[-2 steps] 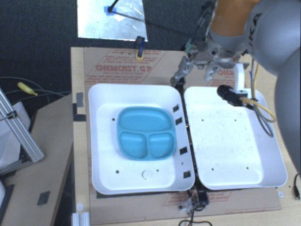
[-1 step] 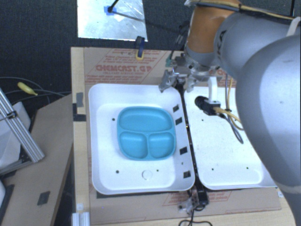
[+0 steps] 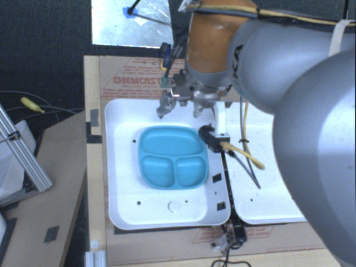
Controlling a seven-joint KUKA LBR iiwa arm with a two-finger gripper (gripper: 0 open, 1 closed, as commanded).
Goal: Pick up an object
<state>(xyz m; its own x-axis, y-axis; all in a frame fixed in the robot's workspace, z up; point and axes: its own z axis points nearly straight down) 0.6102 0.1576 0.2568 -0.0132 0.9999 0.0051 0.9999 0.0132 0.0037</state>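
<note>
gripper (image 3: 179, 113) hangs over the far end of the left bin (image 3: 119, 166), fingers spread wide, nothing between them. contact with bin floor: cannot tell. blue divided plate (image 3: 171, 157) lies flat mid-bin, just camera-side of the fingertips, apart from them.

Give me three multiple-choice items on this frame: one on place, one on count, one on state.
1. Where does the blue plate lie?
A) in the left-hand bin
B) in the right-hand bin
C) on the bench outside the bins

2. How many compartments does the plate have?
A) two
B) three
C) five

3. What is the state of the gripper?
A) shut on the plate
B) open, holding nothing
C) shut on a cloth

Answers:
1 A: the plate lies flat inside the bin on the view's left.
2 B: it has one wide compartment on the far side and two smaller ones nearer.
3 B: the gripper hovers over that bin's far end, fingers apart with nothing between them.
</note>
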